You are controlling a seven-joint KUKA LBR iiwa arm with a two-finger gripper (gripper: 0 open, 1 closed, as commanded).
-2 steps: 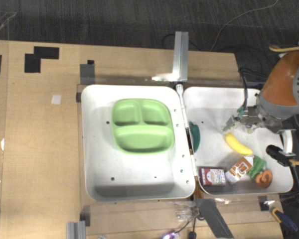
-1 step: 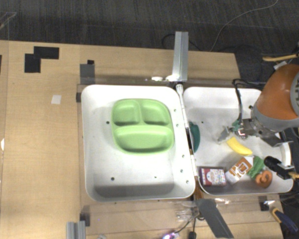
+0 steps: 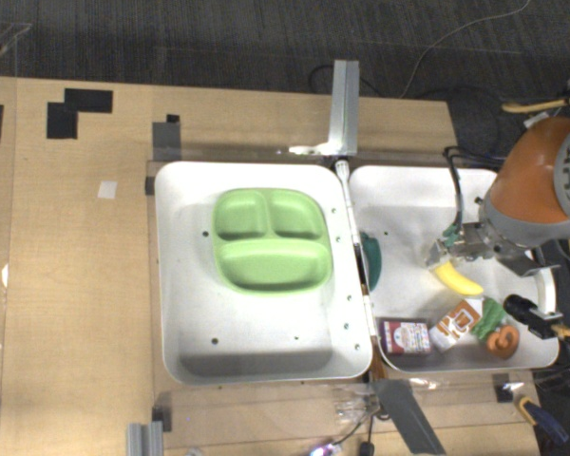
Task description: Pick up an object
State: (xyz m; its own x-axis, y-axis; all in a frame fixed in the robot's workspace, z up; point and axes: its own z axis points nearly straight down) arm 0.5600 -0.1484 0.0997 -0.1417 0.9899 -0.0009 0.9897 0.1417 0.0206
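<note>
Fingers point(image 3: 453, 251) are low in the right bin point(image 3: 399, 198), just above the banana point(image 3: 456, 278); can't tell if they're spread or closed. That banana lies near the bin's middle, long axis diagonal, upper-left to lower-right. Nearer the front edge are a dark carton point(image 3: 406, 336), a small orange-white box point(image 3: 459, 323) and a carrot point(image 3: 502, 338). Farther over, the left bin point(image 3: 185, 255) holds a green divided plate point(image 3: 270, 238).

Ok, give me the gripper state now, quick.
Gripper: cannot be told; it hangs in the right bin just above the banana, with nothing visibly held.
</note>
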